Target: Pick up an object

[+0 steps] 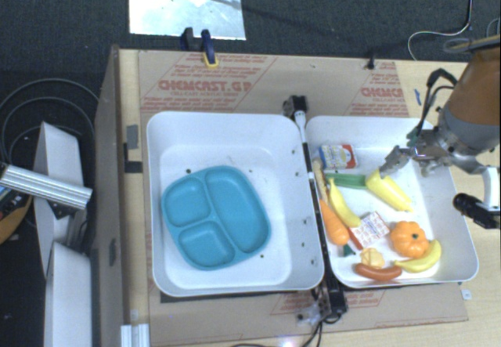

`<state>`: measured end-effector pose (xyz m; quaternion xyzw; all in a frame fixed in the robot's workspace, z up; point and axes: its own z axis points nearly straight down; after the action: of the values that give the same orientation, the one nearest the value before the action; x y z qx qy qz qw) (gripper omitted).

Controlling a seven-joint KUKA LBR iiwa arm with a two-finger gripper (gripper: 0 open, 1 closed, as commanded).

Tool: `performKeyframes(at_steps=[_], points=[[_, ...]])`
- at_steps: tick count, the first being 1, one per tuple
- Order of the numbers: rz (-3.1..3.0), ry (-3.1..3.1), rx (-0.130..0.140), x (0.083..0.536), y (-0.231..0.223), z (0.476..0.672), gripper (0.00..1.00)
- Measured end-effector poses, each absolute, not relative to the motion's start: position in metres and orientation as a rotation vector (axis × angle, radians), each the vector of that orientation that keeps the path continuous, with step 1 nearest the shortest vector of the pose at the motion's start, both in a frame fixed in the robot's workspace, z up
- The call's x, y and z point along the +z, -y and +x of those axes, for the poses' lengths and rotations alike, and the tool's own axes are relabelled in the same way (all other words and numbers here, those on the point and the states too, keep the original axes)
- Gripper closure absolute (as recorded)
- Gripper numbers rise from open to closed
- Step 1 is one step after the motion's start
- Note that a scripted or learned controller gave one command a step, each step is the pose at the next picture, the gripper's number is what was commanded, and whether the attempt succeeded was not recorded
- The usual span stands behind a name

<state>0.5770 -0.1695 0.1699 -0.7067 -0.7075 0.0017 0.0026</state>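
The right bin (462,259) holds several toy foods. A yellow oblong piece (389,189) lies near its middle, and my gripper (405,156) hangs just above that piece's upper end, coming in from the right under the orange-banded wrist (477,95). Whether it touches the yellow piece is unclear. Lower in the bin sit an orange pumpkin (409,237), a yellow banana (423,258) and a red sausage (377,271). Along the left side lie a carrot (335,224), another banana (342,204), a green vegetable (348,179) and a small packet (338,156).
The left bin (180,130) holds a blue divided plate (215,215). A black rail (309,181) runs between the two bins. A white and red packet (371,226) lies mid-bin on the right. Black arm hardware (473,208) overhangs the right bin's right rim.
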Motion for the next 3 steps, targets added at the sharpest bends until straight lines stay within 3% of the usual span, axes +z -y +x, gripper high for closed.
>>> performKeyframes(at_steps=[2, 3], points=[[-2.221, 2.222, -0.001, 0.084, 0.166, 0.578, 0.0], [-2.223, 2.227, -0.006, 0.097, 0.166, 0.58, 1.0]])
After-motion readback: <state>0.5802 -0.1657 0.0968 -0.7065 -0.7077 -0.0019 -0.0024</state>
